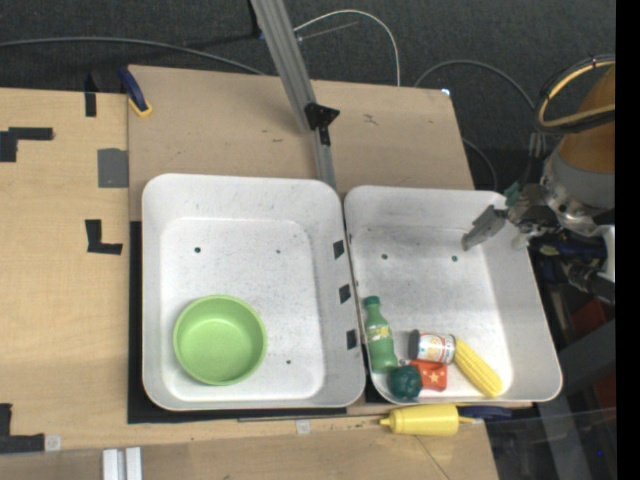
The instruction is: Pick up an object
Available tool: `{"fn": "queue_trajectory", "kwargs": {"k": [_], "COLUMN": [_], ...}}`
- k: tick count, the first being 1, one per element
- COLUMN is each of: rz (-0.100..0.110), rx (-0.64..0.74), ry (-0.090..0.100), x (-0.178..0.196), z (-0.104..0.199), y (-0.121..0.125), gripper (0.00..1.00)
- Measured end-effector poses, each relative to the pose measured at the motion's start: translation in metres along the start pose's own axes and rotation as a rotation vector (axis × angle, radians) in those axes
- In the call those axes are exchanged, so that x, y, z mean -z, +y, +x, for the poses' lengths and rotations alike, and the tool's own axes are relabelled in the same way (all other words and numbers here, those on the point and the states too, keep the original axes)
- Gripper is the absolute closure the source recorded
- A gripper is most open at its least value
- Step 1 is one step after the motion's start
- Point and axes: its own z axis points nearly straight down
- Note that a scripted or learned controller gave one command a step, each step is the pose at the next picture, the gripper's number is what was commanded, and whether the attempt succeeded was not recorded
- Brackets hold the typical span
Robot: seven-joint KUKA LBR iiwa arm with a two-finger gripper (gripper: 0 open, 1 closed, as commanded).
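Hand (pixel 484 230) sits over the far right edge of the right bin (pixel 520 298), carrying nothing; can't tell finger state. Pickable items bunched in that bin's near part: green bottle (pixel 378 335), small can (pixel 436 348), corn cob (pixel 477 368). Green bowl (pixel 219 339) in left bin (pixel 240 203). Yellow bottle (pixel 424 420) on surface (pixel 230 118).

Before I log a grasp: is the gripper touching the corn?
Apart. The camera view shows the gripper at the right bin's far edge, bare white floor separating it from the corn.
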Motion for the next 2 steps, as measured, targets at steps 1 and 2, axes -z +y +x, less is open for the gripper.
{"fn": "queue_trajectory", "kwargs": {"k": [1,2], "rz": [0.0,0.006], "rx": [0.0,0.0], "ry": [0.0,0.001], "x": [0.0,-0.063], "z": [0.0,0.002], "y": [0.0,0.004], "gripper": [0.0,0.0]}}
